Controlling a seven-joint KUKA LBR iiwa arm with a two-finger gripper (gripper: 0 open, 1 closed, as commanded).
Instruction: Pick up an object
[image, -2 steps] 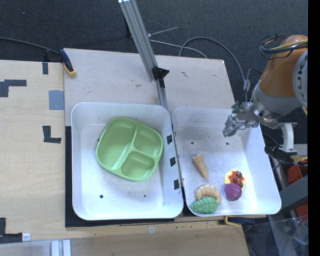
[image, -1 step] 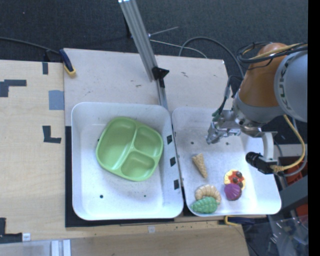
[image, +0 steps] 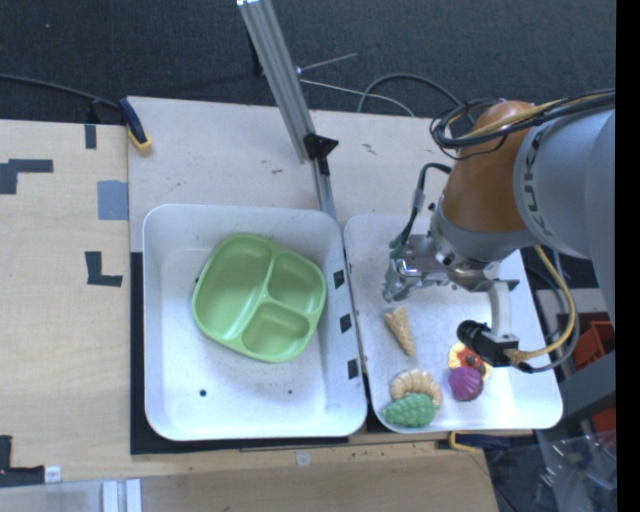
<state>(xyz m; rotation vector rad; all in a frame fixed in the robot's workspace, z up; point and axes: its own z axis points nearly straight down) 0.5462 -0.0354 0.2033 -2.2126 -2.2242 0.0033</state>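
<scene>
Camera view: two white bins were seen side by side on the counter. The left bin was occupied by a green divided plate, tilted a little, near its centre. In the right bin, the jaws were positioned low over the upper left part, at about 10 o'clock from the bin's centre; whether they were apart or together could not be told, and nothing was seen between them. A tan cone-shaped object lay just below the jaws, at about 6 o'clock from them, close but apparently apart. Further toward 6 o'clock a beige ridged object was touching a green bumpy object at the bin's near edge. At about 4 o'clock from the jaws a purple object and a yellow-and-red object lay together, partly hidden by a black fitting on the arm.
</scene>
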